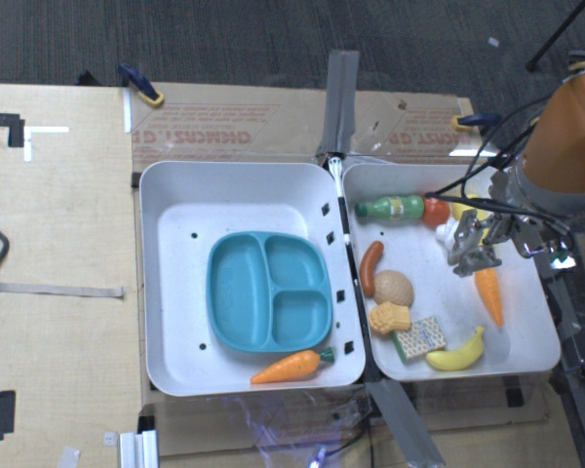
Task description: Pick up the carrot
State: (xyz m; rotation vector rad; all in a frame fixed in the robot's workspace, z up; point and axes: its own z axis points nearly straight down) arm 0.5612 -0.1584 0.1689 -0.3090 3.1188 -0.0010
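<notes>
Two carrots are in view. One orange carrot (488, 295) lies in the right bin (536, 359), its wide end pointing up toward my gripper (473, 258) and its tip pointing to the bin's front. My gripper hangs directly over that wide end, touching or nearly touching it. A second carrot (291, 366), with a green stub, lies against the front wall of the left bin (166, 291), below the teal divided plate (270, 291).
The right bin also holds a green bottle (390, 208), a red piece (436, 211), a sausage (370, 266), a tan round food (394, 287), a yellow waffle-like piece (389, 317), a speckled block (421, 337) and a banana (458, 351). Cables trail at the right.
</notes>
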